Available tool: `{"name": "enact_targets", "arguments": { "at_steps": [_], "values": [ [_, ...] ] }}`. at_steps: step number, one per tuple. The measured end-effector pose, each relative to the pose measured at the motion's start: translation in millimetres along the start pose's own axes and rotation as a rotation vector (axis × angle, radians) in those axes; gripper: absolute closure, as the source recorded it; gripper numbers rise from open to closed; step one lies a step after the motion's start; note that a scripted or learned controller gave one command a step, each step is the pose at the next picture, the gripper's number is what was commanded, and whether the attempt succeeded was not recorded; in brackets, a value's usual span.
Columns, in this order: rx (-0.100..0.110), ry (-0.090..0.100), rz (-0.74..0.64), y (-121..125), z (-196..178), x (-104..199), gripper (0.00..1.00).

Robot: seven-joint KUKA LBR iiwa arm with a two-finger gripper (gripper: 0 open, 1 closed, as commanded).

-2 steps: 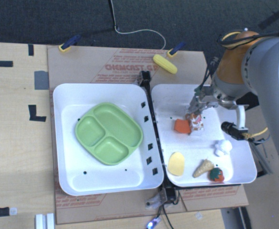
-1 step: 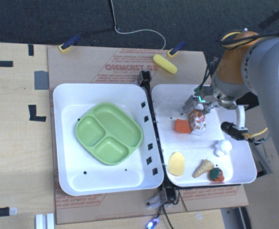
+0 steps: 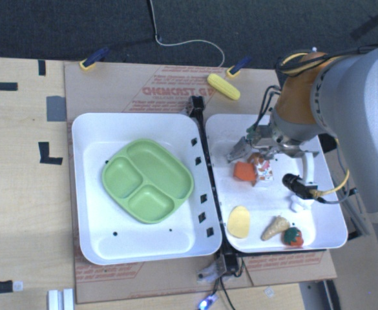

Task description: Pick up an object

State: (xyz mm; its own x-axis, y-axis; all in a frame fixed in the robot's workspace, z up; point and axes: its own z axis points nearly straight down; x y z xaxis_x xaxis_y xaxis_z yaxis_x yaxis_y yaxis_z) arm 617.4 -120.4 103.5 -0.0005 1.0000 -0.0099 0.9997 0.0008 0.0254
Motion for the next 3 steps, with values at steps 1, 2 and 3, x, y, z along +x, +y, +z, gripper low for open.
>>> {"name": "enact_targets", "arguments": {
  "at_steps": [1,2,3],
  "values": [
    [-0.009,-0.007,-0.001,2,-13,-1,1.0],
    [-0.009,-0.006,-0.001,2,-12,0,0.0],
    [0.01,0.004,-0.002,37,14,-23,0.0]
  ]
}}
